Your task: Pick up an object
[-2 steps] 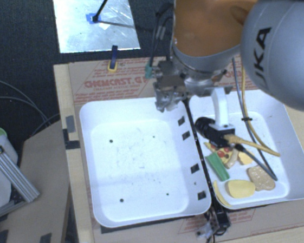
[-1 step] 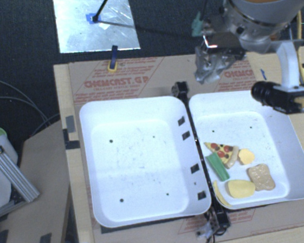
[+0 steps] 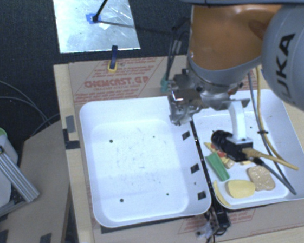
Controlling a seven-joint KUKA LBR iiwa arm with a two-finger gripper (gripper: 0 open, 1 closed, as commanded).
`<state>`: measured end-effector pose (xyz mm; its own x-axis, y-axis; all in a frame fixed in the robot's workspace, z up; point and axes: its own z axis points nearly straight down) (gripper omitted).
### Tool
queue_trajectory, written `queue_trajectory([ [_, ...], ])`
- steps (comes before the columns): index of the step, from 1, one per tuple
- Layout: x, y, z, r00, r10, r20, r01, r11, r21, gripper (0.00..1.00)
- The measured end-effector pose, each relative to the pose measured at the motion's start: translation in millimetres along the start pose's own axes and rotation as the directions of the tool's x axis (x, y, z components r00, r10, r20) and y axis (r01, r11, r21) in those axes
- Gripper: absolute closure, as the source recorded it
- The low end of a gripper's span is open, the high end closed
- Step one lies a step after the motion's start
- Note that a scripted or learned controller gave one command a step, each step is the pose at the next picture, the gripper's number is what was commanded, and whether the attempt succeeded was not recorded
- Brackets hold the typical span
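Gripper (image 3: 179, 109) sits just above the middle of the frame, hanging over the top end of the seam where the two bins meet, and from this angle I can't tell whether it's clenched or released. The grey arm (image 3: 291, 48) with its orange band looms in from the upper right.

Now the pickings: they're all bunched in the lower left part of the right bin (image 3: 289, 130), well below the gripper. There's a green stick (image 3: 218, 166) lying tilted, close beside the bin's left wall. Just below it, a yellow disc (image 3: 240, 189) rests near the bottom rim. Right next to that, touching or nearly so, a tan biscuit (image 3: 261, 178) lies flat. A small reddish piece (image 3: 212, 148) peeks out just above the green stick; too small to say what it is.

Over to the left bin (image 3: 100, 167), white with a few dark specks. Both bins sit on a cardboard sheet (image 3: 117, 81) with red lettering. In the upper left of the frame lies a shiny metal sheet (image 3: 97, 21).
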<state>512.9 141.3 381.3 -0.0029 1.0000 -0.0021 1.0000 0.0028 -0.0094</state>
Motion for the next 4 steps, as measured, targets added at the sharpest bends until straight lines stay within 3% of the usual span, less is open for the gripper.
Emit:
queue_trajectory([
  [1,-0.8,1.9,-17.1,1.0,-0.004,-0.004,0.004,1.0,-0.014,1.0],
  [4,-0.2,3.5,-49.9,1.0,-0.021,-0.004,0.021,1.0,-0.022,1.0],
])
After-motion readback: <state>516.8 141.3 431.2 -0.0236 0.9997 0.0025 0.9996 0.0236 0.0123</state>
